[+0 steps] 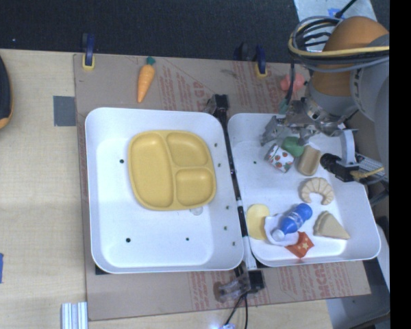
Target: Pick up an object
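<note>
Nearest the camera in the right-hand shallow white bin [370, 252], the loose pieces lie crowded together — a red crumpled wrapper [300, 245], a blue-and-white plastic bottle [291, 222], a tan wedge of toy cheese [330, 226] and a beige toy croissant [318, 189] — likely tipped in as pick candidates. Farther back, the grey pincer [286, 130] hangs low over a white spotted cube [280, 159] and a tan cylinder [308, 160]; whether it is apart or together I cannot tell. Left, a yellow three-compartment plastic plate [171, 168] sits alone, and an orange toy carrot [145, 79] lies on the worktop [34, 184] beyond — out of play, I judge.

Two white bins [103, 184], one yellow tray [171, 168], one toy carrot [145, 79], one blue bottle [292, 221], one croissant [318, 190].
</note>
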You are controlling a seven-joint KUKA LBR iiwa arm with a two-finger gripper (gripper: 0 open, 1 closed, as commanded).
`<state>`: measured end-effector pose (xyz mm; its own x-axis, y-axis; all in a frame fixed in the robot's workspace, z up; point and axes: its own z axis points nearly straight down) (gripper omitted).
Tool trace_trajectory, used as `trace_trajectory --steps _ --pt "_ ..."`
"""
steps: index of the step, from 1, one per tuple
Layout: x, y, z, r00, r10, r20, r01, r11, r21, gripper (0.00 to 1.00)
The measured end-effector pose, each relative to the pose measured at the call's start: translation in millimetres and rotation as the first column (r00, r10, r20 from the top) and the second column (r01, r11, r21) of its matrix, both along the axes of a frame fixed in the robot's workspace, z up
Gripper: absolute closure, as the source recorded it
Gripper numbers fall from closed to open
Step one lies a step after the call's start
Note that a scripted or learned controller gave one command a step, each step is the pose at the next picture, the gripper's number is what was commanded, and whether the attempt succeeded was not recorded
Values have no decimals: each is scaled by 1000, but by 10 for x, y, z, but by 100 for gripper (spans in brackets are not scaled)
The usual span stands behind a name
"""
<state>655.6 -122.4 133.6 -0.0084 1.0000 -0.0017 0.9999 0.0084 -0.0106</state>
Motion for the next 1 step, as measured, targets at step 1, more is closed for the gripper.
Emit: trace_trajectory --steps 1 --pt "-5 -176 -445 1000 -5 2 5 1000 0 0"
